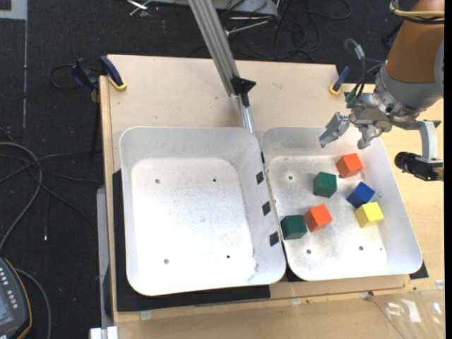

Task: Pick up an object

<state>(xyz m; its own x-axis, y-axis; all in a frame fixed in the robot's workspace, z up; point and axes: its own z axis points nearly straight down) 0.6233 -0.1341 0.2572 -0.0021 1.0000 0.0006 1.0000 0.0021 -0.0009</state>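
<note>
One orange cube just below the open tool

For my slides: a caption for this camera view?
Open gripper poised above the right bin, near an orange cube among six coloured cubes.

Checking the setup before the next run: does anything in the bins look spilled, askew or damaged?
Nothing stands out. Six blocks sit loose in the right bin; the left bin looks intact. The gripper hovers open above the right bin's far edge.

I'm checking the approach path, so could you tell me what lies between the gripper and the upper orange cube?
Nothing: in the camera view, only bare white bin floor separates the gripper from the upper orange cube just below it.
</note>
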